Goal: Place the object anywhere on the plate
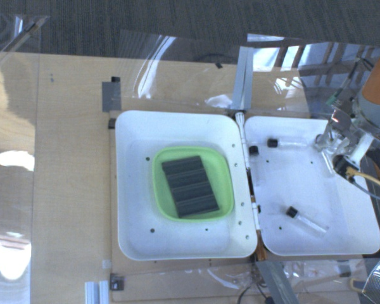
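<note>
The dark ridged block is lying flat in the hollow of the green plate, turned a little askew to the plate's edges and sitting wholly inside its rim. The plate is resting in the middle of the left bin. If the block is the object meant, it is sitting where the task wants it, and the raised rim is keeping it from sliding off. The gripper is hanging over the far right part of the right bin, well apart from the plate, with the orange band showing above it at the view's edge. Whether the gripper is spread or pressed together I cannot tell, since it is showing as a pale tangle of metal, and nothing is visibly sitting in it. Two clear capped tubes are lying on the right bin's floor. The near tube is lying toward the front and the far tube is lying near the back wall, with a small black piece just beside the bins' shared edge. Being round and light, the tubes are probably lying wherever they rolled. The gripper is standing nearer to the far tube, so it may be lining up on a tube instead. That would make the tubes the things left to move, though this is a judgement only.
</note>
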### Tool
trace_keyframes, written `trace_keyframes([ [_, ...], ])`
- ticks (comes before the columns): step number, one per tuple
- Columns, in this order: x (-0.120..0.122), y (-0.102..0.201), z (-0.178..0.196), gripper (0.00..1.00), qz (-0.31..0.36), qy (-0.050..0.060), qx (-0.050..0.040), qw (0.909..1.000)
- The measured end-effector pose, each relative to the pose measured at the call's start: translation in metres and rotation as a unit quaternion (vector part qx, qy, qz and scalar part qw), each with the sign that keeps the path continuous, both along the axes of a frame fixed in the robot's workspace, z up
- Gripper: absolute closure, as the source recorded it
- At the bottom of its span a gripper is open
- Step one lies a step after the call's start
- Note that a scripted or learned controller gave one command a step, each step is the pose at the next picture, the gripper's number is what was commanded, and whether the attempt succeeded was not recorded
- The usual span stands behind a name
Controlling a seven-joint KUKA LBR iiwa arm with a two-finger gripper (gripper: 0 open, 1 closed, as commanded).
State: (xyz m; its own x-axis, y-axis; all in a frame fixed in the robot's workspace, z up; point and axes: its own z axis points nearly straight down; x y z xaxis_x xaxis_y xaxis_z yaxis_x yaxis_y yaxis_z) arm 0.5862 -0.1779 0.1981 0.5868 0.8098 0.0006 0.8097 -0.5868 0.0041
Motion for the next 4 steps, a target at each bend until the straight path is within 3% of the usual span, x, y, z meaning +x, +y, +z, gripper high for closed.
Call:
trace_keyframes([
  [1, 0.0, 0.0, 0.0, 0.0, 0.0, 0.0, 0.0, 1.0],
  [2, -0.019, -0.005, 0.124, 0.0, -0.066, -0.004, -0.0005, 0.9978],
  [3, -0.055, -0.022, 0.207, 0.0, -0.121, -0.005, -0.001, 0.9926],
  [4, -0.097, -0.015, 0.238, 0.0, -0.197, -0.005, -0.0007, 0.9803],
])
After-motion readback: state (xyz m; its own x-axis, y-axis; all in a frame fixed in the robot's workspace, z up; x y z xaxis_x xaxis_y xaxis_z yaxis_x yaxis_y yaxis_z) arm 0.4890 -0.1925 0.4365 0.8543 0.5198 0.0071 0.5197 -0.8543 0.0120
